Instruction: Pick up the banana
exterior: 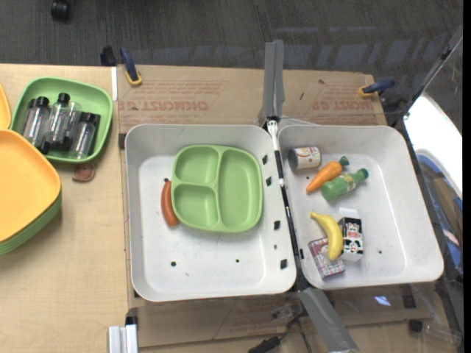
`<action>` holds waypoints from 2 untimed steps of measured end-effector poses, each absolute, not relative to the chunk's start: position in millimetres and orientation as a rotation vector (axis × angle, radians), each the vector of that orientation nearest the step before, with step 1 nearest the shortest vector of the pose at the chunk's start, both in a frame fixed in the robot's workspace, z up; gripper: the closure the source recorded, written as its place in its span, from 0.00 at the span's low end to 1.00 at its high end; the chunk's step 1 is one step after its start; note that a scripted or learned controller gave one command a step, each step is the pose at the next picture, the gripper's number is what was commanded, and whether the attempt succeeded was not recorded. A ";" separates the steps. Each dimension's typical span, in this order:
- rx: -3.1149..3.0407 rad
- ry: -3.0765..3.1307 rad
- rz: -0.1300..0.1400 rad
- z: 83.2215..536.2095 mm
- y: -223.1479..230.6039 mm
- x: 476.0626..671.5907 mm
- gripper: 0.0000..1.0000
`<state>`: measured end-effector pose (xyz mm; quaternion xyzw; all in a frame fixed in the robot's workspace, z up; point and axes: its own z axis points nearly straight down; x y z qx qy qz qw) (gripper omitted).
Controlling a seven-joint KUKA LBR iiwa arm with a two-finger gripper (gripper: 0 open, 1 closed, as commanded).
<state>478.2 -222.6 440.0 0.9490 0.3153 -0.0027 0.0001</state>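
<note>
A yellow banana lies in the right bin, towards its front left, curving from upper left to lower right. Its lower end rests against a pink packet and beside a small black-and-white carton.
The right bin also holds a carrot, a green bottle and a small can. The left bin holds a green divided plate and a hot dog sausage. Orange plates and a green tray of bottles stand at the left.
</note>
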 end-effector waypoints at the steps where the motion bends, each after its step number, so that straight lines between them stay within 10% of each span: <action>1: 2.846 1.336 -0.008 281.6 -147.3 477.3 1.00; 2: 2.626 1.729 -0.005 268.3 -194.4 477.4 1.00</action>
